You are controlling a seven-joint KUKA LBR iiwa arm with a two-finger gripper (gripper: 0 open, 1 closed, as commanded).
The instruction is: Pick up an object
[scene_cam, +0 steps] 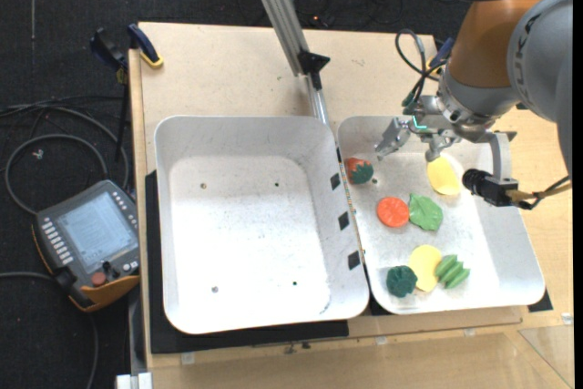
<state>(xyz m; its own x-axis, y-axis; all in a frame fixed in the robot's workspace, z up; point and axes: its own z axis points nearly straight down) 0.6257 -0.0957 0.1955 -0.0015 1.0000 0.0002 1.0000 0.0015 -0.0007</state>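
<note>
My gripper (414, 144) hangs over the back of the right bin (510, 241), its fingers spread open and nothing between them. A yellow piece (444, 177) lies just below its right finger (436, 144). A small red and green piece (358, 169) sits below its left finger, near the bin's left wall. Further forward lie an orange disc (393, 212) and a light green leafy piece (425, 213) side by side. At the front are a dark green lump (401, 280), a second yellow piece (425, 263) and a ridged green piece (452, 271), bunched together.
The left bin (173, 196) adjoins the right one. A slanted metal rail (278, 0) runs from the back down to the gap between the bins. A black part on a cable (483, 183) hangs off the wrist. A teach pendant (86, 237) lies on the floor at left.
</note>
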